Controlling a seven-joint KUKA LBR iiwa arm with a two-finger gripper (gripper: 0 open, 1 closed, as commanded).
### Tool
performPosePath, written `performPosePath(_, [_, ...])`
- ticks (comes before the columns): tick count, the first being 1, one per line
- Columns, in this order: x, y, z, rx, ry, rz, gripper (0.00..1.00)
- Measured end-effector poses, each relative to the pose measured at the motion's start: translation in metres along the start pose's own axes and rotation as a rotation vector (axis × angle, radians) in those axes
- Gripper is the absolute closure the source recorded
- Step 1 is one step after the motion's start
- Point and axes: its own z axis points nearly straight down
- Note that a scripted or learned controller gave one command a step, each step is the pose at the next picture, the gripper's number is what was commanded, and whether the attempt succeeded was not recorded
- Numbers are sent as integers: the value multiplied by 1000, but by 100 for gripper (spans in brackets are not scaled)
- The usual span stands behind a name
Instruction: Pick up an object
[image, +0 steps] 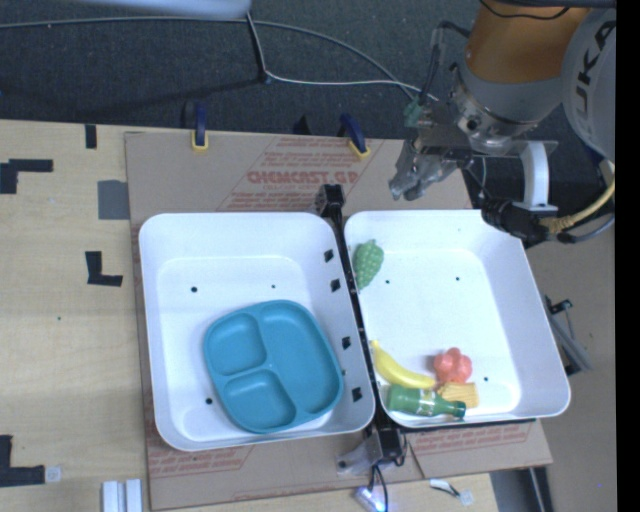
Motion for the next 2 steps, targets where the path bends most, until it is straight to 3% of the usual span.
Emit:
performPosePath(1, [50, -21, 196, 18, -3, 3, 100])
performPosePath(2, [49, -19, 191, 7, -1, 5, 0])
